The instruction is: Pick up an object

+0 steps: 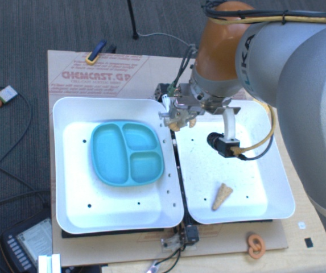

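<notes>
A tan cone-shaped object (222, 195) lies in the right bin (276, 181), near its front. A light blue divided plate (127, 153) rests flat in the left bin (71, 209). My gripper (179, 117) hangs over the back end of the ridge between the two bins, well behind and left of the cone and just past the plate's back right corner. Its tip is small and partly hidden by the wrist. A black fitting with a cable (222, 144) hangs from the wrist over the right bin.
The grey arm (288, 67) covers the back right of the right bin. A small orange ring (256, 245) lies on the cardboard in front of the bins. A blue and yellow tool (97, 51) sits at the cardboard's back edge. Cables run over the floor on the left.
</notes>
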`<state>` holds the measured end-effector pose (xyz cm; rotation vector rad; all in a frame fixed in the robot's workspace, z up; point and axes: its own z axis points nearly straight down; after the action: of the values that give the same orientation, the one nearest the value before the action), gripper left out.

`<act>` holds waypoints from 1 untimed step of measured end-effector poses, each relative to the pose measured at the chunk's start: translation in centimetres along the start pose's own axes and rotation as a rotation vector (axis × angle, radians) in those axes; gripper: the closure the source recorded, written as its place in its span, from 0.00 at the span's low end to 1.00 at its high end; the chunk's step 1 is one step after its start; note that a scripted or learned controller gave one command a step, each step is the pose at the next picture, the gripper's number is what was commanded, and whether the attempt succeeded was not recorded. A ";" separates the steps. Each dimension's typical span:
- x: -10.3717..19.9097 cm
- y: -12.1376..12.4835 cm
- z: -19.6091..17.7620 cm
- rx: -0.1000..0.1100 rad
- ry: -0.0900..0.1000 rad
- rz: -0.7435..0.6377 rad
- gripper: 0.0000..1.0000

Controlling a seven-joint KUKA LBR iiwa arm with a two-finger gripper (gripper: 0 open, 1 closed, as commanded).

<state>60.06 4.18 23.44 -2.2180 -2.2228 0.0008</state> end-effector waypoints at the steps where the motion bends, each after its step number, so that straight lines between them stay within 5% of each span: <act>1: 2.1 -6.8 2.4 0.002 -0.001 0.001 1.00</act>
<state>53.28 6.26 21.03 -2.2190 -2.2207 0.0045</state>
